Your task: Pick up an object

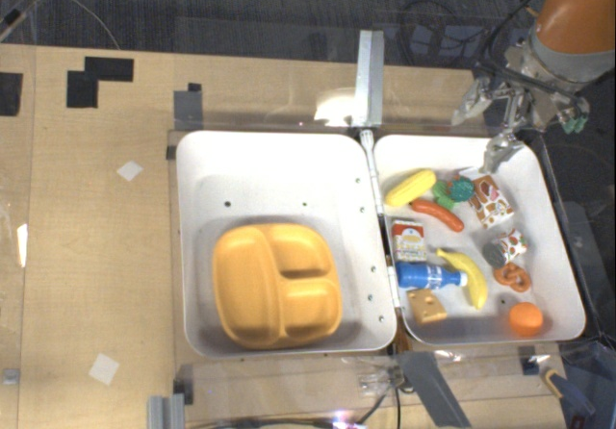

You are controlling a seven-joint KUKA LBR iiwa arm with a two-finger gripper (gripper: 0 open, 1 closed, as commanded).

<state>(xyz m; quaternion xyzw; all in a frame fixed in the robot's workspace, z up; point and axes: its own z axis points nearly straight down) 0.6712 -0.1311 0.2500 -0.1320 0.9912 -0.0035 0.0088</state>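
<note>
As you look down on the tabletop (87, 254), you see two white bins side by side w/ a metal divider post (370, 71) at their far junction. The left bin (241, 167) holds one item: a yellow compartment tray (276, 283), lying flat toward the near side, clear of the walls.

The right bin (549, 225) carries the pickable objects. Far side: a corn cob (410, 187) lying at a slant, w/ a green toy (454, 192) just beside it on the right. A red sausage (437, 214) lies just below the corn. To the right, a brown-and-white patterned carton (489, 202) sits near the far-right wall. Mid bin: a small red-and-white box (408, 242) next to the divider wall, a blue bottle (428, 275) lying on its side below it, and a banana (468, 275) touching or overlapping the bottle's cap end; exact contact can't be resolved. Near side: a tan block (426, 306), an orange (526, 318) in the near-right corner, a pretzel (512, 275) above it, and a small grey-and-patterned item (507, 248) above that; its type is unclear.

The arm (576, 4) enters from upper right, orange band visible. The gripper (500, 150) hangs over the far-right corner of the right bin, above the carton, apart from it. No object sits between its fingers. Whether the gripper is released or clenched, you can't tell at this res.
</note>
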